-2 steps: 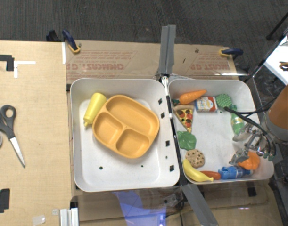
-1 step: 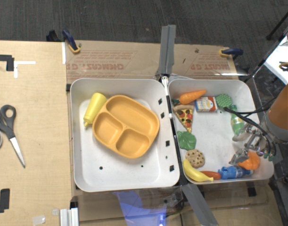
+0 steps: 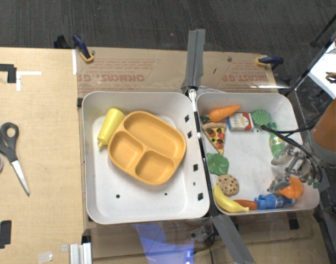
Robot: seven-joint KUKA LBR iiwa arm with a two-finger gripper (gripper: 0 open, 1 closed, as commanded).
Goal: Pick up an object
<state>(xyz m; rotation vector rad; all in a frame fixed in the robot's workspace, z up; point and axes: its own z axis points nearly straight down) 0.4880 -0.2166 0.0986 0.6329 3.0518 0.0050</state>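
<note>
Small orange toy (image 3: 292,189) lying near right bin's (image 3: 255,99) front right corner, beside blue toy (image 3: 273,202).

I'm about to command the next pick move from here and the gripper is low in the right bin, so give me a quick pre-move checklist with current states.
1. Gripper over the right bin, near its right wall: ok.
2. Target close by: an orange toy lies right beside the gripper: ok.
3. Anything held between the jaws: cannot tell.
4. Jaws open or shut: cannot tell.
5. Clutter near the target: a blue toy touches the orange toy, so a double pick is possible: not ok.
6. Cables trail across the bin toward the wrist, over a green item; snag risk: not ok.
</note>
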